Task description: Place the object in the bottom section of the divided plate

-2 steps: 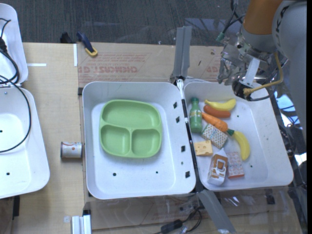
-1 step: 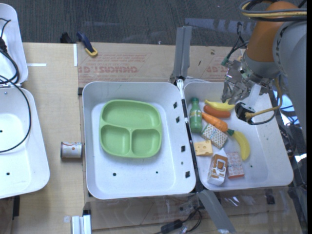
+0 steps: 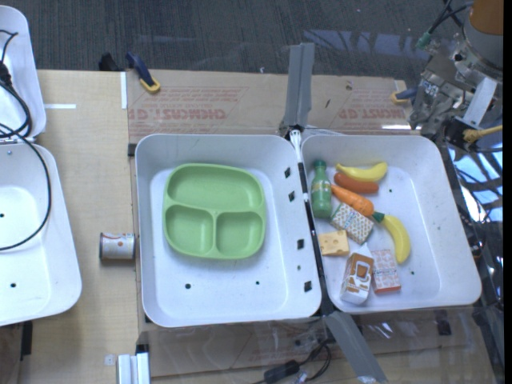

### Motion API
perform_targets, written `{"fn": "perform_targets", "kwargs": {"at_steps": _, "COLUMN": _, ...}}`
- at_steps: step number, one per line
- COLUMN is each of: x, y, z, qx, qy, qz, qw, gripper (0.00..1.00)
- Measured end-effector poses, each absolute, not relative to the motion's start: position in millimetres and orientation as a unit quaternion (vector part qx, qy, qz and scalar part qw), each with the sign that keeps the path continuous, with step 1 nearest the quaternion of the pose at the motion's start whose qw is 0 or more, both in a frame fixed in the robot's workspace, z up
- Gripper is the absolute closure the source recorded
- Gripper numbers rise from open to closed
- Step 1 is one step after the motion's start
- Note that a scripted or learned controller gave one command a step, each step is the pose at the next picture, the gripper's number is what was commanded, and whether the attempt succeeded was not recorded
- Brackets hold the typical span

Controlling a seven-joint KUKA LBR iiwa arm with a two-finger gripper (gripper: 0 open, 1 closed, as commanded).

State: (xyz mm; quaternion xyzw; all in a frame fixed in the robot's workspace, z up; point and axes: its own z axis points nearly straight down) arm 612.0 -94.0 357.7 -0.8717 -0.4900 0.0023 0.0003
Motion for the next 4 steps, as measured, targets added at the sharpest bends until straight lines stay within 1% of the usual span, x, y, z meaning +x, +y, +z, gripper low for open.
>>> {"fn": "perform_targets", "kwargs": {"at_steps": 1, "x": 568.5, "y": -44.8, "z": 233.0, "qx": -0.848, "qy": -0.529, "qz": 0.0034, "qw": 0.002, "gripper": 1.00}}
{"fn": "perform_targets", "kwargs": {"at_steps": 2, "x": 553.8, "y": -87.4, "z": 382.1, "qx": -0.915, "qy": -0.403, "qz": 0.0025, "qw": 0.000, "gripper": 1.00}}
{"fn": "perform_targets", "kwargs": {"at_steps": 3, "x": 511.2, "y": -32.8, "z": 210.4, "qx": -0.941, "qy": -0.337, "qz": 0.0039, "qw": 0.001, "gripper": 1.00}}
{"fn": "perform_targets", "kwargs": {"at_steps": 4, "x": 476.8, "y": -58.0, "z": 208.0, "qx": -0.981, "qy": -0.193, "qz": 0.0039, "qw": 0.001, "gripper": 1.00}}
